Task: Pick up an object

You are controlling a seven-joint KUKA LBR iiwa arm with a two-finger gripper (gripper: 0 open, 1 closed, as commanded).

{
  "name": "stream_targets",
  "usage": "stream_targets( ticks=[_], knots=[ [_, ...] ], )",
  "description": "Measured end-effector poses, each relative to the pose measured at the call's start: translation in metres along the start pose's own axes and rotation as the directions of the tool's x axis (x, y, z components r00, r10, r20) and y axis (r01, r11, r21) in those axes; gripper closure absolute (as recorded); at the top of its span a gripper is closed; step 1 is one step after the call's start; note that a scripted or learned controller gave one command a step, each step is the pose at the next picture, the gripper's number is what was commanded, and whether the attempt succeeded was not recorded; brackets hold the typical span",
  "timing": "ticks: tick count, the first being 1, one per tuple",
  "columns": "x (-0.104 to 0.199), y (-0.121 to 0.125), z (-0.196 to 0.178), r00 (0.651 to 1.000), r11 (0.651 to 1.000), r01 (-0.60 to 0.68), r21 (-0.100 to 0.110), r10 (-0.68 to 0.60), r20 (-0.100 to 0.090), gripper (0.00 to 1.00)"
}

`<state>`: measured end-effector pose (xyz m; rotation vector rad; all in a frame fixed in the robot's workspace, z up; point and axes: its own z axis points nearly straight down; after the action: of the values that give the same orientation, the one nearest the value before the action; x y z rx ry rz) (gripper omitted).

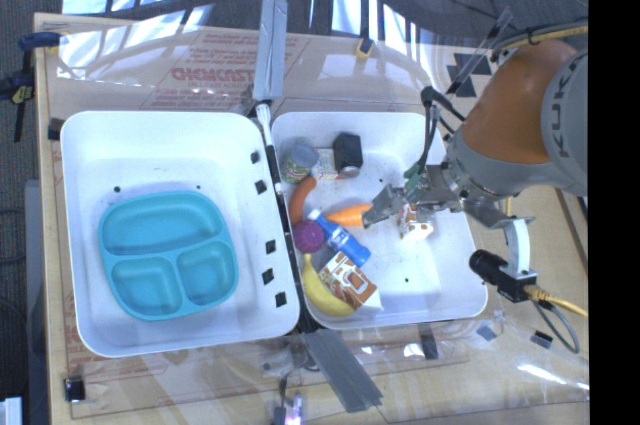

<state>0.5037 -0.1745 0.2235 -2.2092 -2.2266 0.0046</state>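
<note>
On the bench, the right bin (455, 298) held the carrot (348, 213) near its middle, just beside the gripper (388, 207), whose opening I could not judge, so you needed to lower squarely astride it before closing.

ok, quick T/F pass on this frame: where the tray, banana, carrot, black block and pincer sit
1. The blue tray lies in the left bin. True.
2. The banana lies in the left bin. False: it is in the right bin, near the front.
3. The pincer is over the right bin. True.
4. The carrot rests on the blue tray. False: it is in the right bin, beside the pincer.
5. The black block sits toward the right bin's back. True.
</note>
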Motion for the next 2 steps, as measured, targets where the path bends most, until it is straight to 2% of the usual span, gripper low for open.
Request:
stream_targets(
  ticks=[1,2],
  knots=[
    [-0.01,0.037,0.132,0.991,0.991,0.137,-0.002,-0.137,0.001,0.0],
    [-0.014,0.094,0.131,0.98,0.98,-0.198,-0.003,0.198,0.0,0.0]
  ],
)
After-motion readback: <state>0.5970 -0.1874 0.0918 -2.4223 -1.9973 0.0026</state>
